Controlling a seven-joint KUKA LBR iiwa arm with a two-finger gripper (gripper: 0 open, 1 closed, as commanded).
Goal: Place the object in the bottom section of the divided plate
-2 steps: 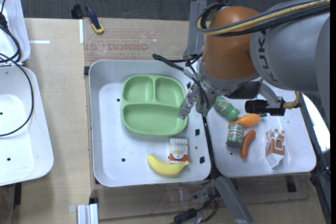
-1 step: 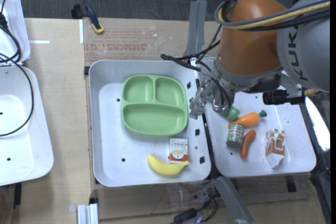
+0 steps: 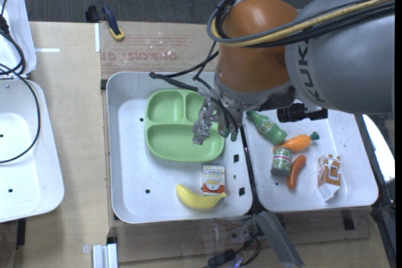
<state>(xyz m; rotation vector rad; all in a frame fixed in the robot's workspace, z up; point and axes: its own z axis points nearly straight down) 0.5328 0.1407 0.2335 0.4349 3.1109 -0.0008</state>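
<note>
The gripper (image 3: 208,124) is seen at the frame's centre, over the right end of the lower section of the green divided plate (image 3: 169,111); whether anything is held cannot be told. A banana (image 3: 198,198) lies below the plate.

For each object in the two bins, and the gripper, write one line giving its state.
Divided plate: flat, sections bare.
Gripper: over the plate's bottom section.
Banana: lying flat.
Juice carton: beside the banana.
Green bottle: on its side.
Carrot: lying.
Can: upright.
Sausage: lying.
White packet: lying.
</note>
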